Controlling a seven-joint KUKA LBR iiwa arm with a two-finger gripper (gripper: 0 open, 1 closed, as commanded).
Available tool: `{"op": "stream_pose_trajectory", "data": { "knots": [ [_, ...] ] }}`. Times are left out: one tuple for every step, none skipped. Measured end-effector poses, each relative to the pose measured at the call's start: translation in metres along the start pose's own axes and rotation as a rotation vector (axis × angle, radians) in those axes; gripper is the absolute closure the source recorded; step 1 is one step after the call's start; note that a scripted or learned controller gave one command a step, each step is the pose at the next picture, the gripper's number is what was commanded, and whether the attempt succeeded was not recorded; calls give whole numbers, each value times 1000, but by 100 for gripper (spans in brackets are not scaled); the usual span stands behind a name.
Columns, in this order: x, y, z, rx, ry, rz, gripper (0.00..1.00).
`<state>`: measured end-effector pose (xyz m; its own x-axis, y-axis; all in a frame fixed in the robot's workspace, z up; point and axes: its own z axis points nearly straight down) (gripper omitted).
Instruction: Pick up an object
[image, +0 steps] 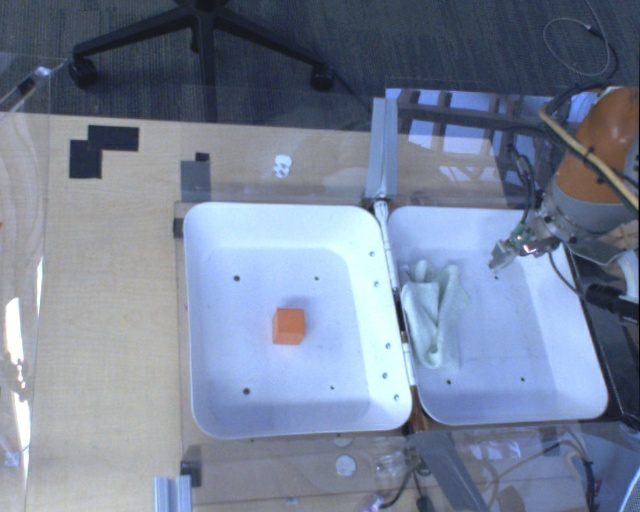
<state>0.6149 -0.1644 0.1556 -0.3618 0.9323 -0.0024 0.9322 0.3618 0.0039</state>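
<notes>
Two candidates for the pick: an orange cube (289, 326) sits alone near the middle of the left bin (215, 240), flat on the floor, well apart from every wall; a pale green cloth (432, 310) lies crumpled in the right bin (560, 400), pressed up vs. the left wall by the divider between the bins. Gripper (497, 263) hangs over the far part of the right bin, right of the cloth and apart from it, nothing visible between the tips. Whether the pincer is spread or closed, can't tell; it's too small and dark at this res. Arm (598, 150) w/ orange band comes in from the far right corner. Step in hand, as I judge it: approach/positioning, no grasp made yet, so task is at its start. Next move calls for picking a target. Cloth is closer: shift left and nearer, come down on a raised fold, but soft fabric next to the wall could slip or leave little room for one finger. Cube is a cleaner grab w/ flat sides and open space, but needs a long reach left across the divider, then squaring the fingers to its faces before descent.
</notes>
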Motion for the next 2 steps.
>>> {"op": "stream_pose_trajectory", "data": {
  "knots": [
    [-21,36,-13,-5,-4,-252,100],
    [-13,55,-6,-5,-4,-597,100]
  ]
}}
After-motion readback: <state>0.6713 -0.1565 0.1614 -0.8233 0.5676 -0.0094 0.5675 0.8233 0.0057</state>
